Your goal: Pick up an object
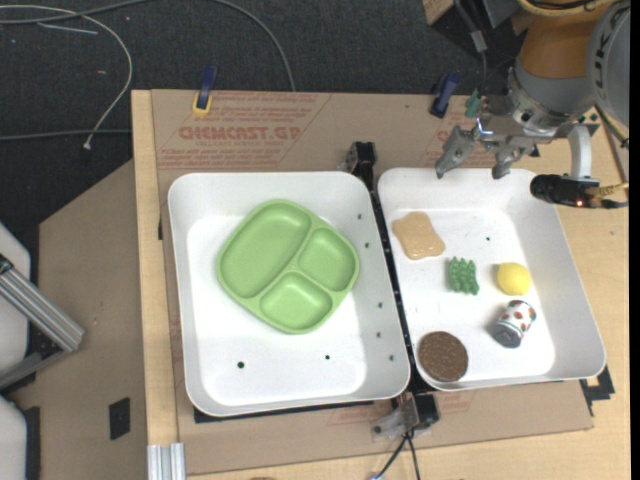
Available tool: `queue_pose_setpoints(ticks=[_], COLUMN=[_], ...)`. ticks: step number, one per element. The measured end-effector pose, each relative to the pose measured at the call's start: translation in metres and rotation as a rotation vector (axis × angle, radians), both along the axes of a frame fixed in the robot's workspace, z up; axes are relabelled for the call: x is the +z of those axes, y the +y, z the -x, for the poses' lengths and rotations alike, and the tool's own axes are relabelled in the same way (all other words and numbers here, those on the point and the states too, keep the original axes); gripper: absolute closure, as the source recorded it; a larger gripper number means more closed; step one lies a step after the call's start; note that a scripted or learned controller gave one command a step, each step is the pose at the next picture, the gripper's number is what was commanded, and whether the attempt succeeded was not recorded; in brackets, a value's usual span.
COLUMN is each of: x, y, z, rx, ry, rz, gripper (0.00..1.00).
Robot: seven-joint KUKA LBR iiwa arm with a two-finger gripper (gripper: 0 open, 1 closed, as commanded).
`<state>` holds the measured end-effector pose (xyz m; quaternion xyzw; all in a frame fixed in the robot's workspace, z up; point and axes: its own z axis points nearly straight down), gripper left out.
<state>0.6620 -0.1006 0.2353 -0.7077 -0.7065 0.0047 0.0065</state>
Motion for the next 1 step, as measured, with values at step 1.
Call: queue_pose_setpoints(ticks=[1], x=[0.0087], y=[0.0002], z=[-0.0025], rx=[0.002], ry=[-0.014], rz=[0.001], gripper=[0.00])
